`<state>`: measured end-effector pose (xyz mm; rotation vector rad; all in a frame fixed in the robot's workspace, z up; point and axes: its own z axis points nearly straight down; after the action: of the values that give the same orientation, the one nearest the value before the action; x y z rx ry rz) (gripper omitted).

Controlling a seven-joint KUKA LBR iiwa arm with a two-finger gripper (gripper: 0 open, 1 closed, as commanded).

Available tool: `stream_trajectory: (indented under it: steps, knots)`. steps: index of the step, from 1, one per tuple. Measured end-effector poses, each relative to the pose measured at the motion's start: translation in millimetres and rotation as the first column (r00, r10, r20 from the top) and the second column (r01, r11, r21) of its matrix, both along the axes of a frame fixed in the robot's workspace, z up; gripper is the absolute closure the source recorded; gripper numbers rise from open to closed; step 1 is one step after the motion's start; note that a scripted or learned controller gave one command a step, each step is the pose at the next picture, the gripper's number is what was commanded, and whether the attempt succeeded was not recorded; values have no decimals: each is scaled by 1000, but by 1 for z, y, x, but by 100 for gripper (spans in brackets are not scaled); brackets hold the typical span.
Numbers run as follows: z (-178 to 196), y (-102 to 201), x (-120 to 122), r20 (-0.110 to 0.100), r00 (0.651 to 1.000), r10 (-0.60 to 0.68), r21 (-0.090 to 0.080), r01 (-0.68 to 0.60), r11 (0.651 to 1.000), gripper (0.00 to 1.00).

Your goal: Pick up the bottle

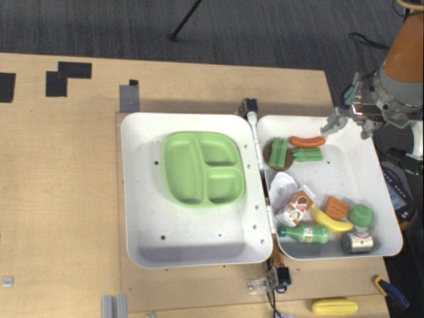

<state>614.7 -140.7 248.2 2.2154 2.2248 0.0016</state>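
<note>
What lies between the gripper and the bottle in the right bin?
In the camera view, bare bin floor, then a snack packet, separates the gripper from the bottle.

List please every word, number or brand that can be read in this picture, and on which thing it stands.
No text reads clearly.
Green bottle: its label is too blurred to read.
White packet: its coloured print is too small to read.
Can: its label is blurred, unreadable.
</note>
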Motion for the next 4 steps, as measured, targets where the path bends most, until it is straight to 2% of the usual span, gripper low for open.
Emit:
stream_trajectory:
  steps: [1,2,3,4]
  knots:
    - [-126,11,-6,-2,973,-231,1,231,973,0]
    - [-88,22,55,0,916,-402,2,402,916,0]
    - [-154,51,1,3,866,-499,3,499,866,0]
    - [-143,53,3,7,868,-497,8,497,868,100]
